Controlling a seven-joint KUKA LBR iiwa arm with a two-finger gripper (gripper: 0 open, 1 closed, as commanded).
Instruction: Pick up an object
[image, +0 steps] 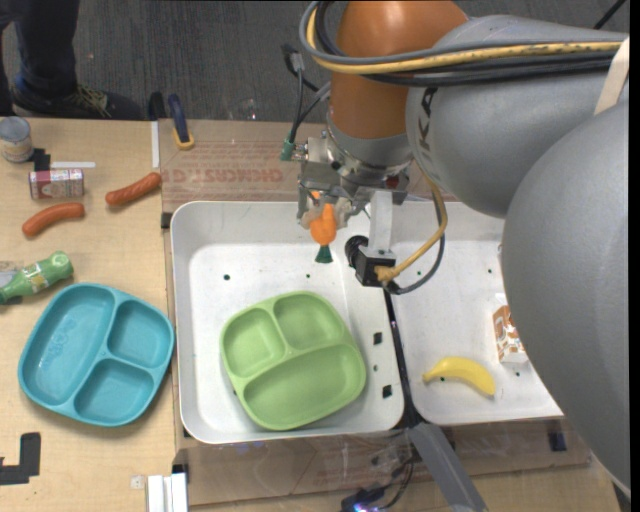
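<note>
Camera view: I see the gripper (322, 215) pinching a small orange plastic carrot with a green top (323, 232), raised above the left white bin (195, 330) near its far edge. I judge the pick largely done; only lifting clear remains.

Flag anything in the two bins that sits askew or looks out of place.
The green divided plate lies rotated in the left bin, its corner riding toward the front wall. A small carrot hangs at the gripper, above that bin. The banana looks ordinary.
</note>
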